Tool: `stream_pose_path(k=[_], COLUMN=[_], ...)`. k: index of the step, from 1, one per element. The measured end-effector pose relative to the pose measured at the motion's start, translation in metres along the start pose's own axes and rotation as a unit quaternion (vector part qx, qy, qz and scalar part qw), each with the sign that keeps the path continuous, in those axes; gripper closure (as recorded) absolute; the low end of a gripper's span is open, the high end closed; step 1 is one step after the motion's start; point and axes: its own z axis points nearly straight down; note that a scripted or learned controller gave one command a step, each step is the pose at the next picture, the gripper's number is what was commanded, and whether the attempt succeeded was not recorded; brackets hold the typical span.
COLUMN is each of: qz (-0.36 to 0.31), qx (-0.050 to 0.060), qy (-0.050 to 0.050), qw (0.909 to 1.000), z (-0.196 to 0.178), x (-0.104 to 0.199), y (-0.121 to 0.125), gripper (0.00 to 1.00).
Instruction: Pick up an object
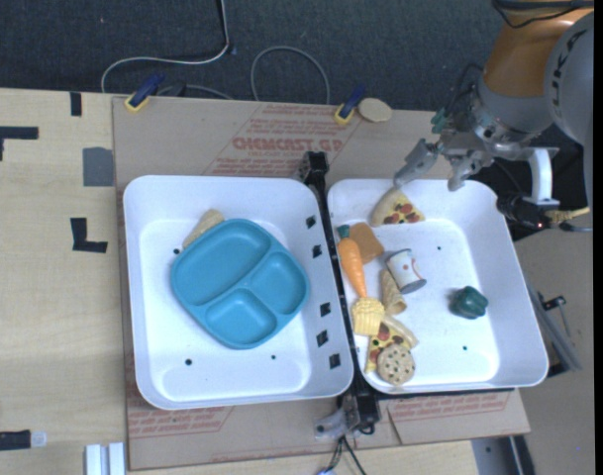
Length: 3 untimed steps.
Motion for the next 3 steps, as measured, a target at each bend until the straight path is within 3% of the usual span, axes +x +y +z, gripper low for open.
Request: stream_pose_path(k=[1, 2, 3], qz=[0.002, 0.000, 0.000], qx=[-0.004, 0.004, 0.003], qy=[-0.003, 0.001, 0.000], qw=[1.0000, 1.0000, 1.0000], z=[0.146, 0.161, 0.150], x=[0.023, 0.012, 0.012], y=[-0.010, 0.016, 0.015], gripper=[0.00, 0.00, 1.00])
